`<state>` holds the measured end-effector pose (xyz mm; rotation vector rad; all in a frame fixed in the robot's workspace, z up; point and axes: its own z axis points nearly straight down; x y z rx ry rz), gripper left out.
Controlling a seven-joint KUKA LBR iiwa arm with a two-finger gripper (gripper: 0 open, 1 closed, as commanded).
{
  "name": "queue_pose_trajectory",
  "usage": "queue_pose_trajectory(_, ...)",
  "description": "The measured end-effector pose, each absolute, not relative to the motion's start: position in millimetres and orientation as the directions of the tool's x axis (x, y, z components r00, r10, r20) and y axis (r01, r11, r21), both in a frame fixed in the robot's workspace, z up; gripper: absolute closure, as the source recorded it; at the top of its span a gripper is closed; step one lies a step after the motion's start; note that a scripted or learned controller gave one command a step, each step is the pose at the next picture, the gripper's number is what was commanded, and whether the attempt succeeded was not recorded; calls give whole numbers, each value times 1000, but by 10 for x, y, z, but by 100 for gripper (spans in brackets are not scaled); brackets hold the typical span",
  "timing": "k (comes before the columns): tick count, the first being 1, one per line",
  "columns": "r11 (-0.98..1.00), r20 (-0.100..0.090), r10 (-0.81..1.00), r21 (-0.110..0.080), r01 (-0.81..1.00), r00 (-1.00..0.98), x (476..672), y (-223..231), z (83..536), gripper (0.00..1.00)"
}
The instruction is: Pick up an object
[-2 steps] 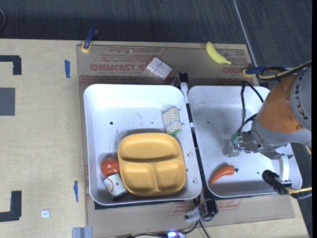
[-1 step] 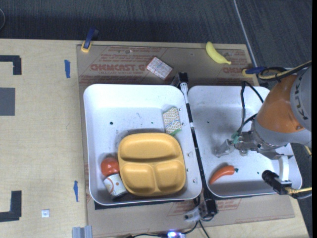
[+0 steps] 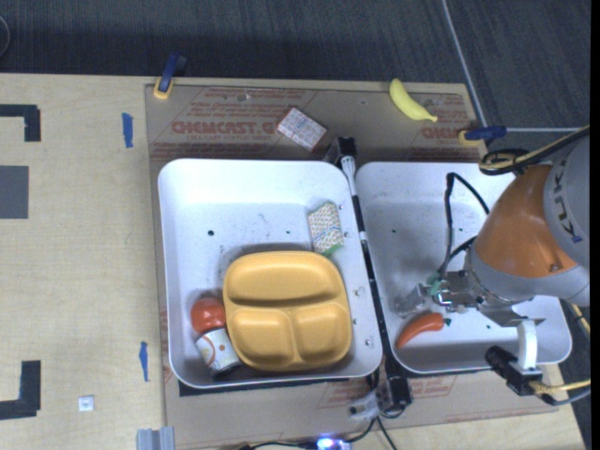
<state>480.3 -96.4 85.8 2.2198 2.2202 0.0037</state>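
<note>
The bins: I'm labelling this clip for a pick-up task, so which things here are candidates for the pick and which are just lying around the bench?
In the bins, within the job:
- orange pepper-like object, right bin, nearest the gripper
- yellow divided tray, left bin
- patterned packet
- orange ball
- small can

Lying about, outside the bins:
- banana
- small patterned box
- blue clamps

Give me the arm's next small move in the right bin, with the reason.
Probably lower the gripper slightly toward the orange pepper-like object, since it lies on the right bin floor just below the gripper and nothing shows between the fingers. Whether the fingers are open is unclear.
</note>
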Motion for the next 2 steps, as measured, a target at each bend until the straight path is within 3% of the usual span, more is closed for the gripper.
queue_pose_trajectory(1, 0, 0, 1000, 6, 1000, 0, 4816, -965, 958, 100)
queue_pose_trajectory(2, 0, 0, 1000, 6, 1000, 0, 4815, -965, 958, 0)
